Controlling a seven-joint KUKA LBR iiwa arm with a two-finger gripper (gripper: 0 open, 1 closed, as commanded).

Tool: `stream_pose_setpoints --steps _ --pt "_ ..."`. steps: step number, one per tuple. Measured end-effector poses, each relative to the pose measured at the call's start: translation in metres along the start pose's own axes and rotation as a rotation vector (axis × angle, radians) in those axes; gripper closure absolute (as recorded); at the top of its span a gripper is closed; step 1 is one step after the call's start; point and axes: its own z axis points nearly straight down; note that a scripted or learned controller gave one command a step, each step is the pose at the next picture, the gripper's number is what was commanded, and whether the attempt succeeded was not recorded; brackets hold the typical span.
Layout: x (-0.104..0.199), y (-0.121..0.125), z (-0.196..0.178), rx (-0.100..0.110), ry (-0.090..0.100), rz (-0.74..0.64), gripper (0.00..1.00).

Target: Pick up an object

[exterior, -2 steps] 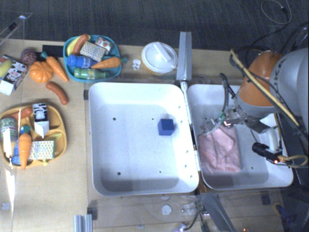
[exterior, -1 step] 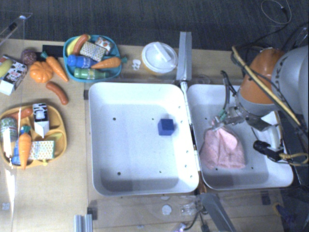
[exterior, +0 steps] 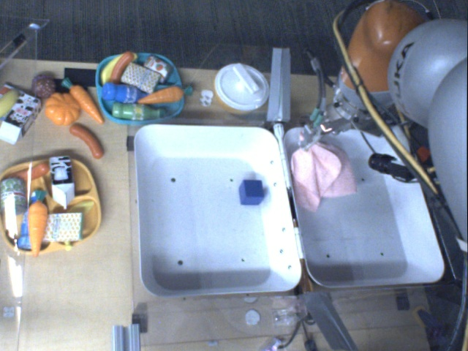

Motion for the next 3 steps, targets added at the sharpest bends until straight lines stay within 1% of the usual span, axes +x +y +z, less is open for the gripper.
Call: stream_pose_setpoints --steps 1,2,3 --pt "-0.039 -0.005 -0.014 0.002 0.0 0.102 1.0" --pt "-0.041 -0.006 -0.009 0.002 0.001 -0.35 1.0" --pt "-0.06 -0.03 -0.003 0.004 0.002 -0.148 1.0"
